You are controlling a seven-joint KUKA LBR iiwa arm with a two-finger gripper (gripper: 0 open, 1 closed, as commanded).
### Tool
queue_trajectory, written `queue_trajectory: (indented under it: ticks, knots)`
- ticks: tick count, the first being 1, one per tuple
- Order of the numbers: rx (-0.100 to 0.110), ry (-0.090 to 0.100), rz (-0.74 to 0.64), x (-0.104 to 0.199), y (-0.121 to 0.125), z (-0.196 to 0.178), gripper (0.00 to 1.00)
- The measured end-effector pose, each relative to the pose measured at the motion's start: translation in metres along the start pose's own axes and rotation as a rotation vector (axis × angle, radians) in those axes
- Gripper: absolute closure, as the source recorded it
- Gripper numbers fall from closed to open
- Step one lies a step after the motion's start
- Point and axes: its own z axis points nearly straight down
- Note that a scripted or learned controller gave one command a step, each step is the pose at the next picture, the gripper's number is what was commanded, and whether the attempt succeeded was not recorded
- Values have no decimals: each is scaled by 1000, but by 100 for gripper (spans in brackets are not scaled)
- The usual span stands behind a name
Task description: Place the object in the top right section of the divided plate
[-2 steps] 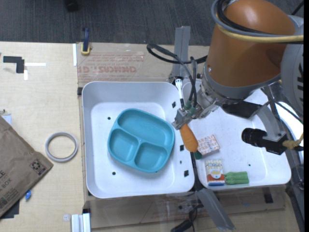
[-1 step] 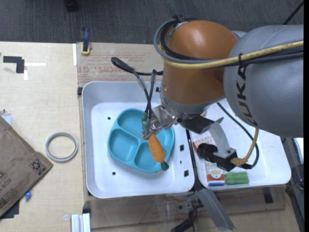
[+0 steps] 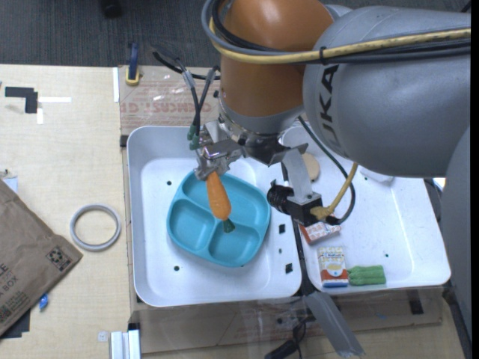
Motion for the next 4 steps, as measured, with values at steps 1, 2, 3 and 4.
queue_trajectory:
  ticks: [1,2,3,4]
  knots:
    - [2,0,-62,24,-51,49,100]
    - [1,1,-32,-24,-51,66,100]
    - [0,0,-286,5,-48,59,100]
    - [3,1,-82,-45,-50,96,100]
